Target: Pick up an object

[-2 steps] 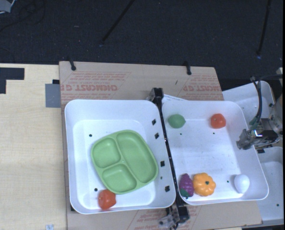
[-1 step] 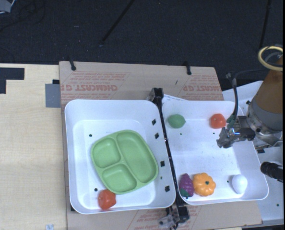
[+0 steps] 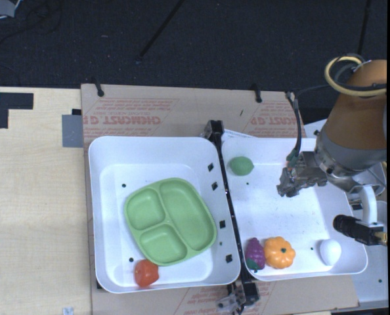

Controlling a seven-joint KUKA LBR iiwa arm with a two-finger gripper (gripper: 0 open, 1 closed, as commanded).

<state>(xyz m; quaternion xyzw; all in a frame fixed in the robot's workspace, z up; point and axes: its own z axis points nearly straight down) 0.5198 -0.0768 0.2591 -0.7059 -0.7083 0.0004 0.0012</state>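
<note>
Hovering gripper [image 3: 291, 184] over right bin [image 3: 274, 205]

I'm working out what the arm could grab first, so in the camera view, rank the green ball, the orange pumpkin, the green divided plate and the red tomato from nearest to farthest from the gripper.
From the gripper:
1. Green ball, right bin, upper left corner.
2. Orange pumpkin, right bin, bottom edge.
3. Green divided plate, middle of the left bin.
4. Red tomato, left bin, bottom edge.
</note>
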